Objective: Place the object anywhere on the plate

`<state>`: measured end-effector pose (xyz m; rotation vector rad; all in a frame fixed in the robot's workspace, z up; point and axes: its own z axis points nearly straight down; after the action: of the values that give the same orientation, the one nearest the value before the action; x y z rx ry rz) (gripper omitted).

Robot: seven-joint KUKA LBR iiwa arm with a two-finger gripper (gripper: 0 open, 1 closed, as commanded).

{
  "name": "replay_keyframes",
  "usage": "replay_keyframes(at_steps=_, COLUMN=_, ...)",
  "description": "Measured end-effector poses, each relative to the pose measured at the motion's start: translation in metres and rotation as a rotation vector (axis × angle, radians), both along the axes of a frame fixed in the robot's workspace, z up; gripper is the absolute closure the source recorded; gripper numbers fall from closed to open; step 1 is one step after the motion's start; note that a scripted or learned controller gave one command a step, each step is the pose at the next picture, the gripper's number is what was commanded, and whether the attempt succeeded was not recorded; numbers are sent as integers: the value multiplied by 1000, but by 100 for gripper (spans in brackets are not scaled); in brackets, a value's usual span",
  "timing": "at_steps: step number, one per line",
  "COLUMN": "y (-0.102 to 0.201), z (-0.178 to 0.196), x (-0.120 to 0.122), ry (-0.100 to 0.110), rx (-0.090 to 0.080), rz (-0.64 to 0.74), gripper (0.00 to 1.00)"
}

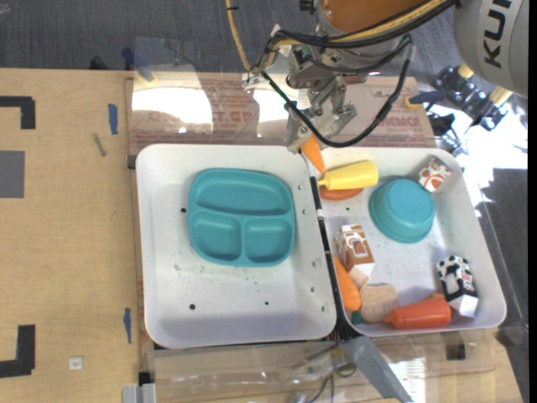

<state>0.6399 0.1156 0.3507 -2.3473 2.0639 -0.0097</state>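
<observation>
Nearest you, the teal plate (242, 217) sits down-left of the claw (317, 133). Your claw pinches an orange carrot-like piece (312, 153), hanging over the bins' shared edge.

We see two bins side by side. In the left bin (159, 250) lies a divided plate (242, 217), nearer its back wall. In the right bin (482, 250) a bowl (403, 210) sits toward the back, a small carton (355, 246) lies left of it, and a bottle (419, 313) rests along the front wall.
</observation>
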Motion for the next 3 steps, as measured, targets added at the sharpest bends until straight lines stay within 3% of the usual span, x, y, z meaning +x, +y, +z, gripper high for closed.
replay_keyframes(at_steps=1, y=66, z=70, x=-23, ry=2, rx=-1, rz=166, gripper=100)
replay_keyframes(at_steps=2, y=-7, z=70, x=-33, ry=11, rx=-7, rz=137, gripper=100)
replay_keyframes(at_steps=3, y=38, z=77, x=-16, ry=7, rx=-4, rz=259, gripper=100)
